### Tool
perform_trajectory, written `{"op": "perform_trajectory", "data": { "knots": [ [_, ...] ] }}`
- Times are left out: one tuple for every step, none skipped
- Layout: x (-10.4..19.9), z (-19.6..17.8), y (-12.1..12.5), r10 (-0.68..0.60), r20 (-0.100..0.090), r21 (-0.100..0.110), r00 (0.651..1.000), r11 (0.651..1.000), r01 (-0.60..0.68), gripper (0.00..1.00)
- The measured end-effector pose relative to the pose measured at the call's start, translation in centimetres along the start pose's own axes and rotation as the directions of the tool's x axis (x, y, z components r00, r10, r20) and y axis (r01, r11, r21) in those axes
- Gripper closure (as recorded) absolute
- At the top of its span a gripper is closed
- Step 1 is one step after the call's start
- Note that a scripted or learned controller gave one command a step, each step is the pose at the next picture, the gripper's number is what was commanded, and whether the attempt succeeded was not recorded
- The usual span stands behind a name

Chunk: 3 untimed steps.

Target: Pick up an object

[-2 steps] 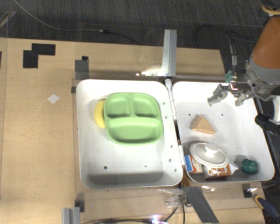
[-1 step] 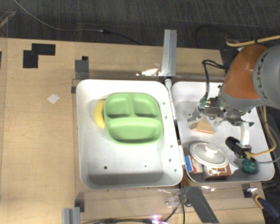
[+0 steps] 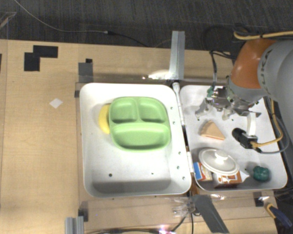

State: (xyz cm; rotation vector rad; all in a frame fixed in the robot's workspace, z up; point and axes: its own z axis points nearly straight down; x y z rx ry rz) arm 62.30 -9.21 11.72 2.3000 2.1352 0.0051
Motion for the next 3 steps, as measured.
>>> {"op": "perform_trajectory", "data": {
  "knots": [
    [-0.3,2.9,-3.6,-0.021,0.0,-0.005,1.0,1.0,0.021,0.0],
    [-0.3,1.7,-3.4,-0.02,0.001,-0.01,1.0,1.0,0.02,1.0],
    [5.7,-9.1,-6.5,-0.049,-0.001,-0.001,0.999,0.999,0.049,1.0]
  ]
}}
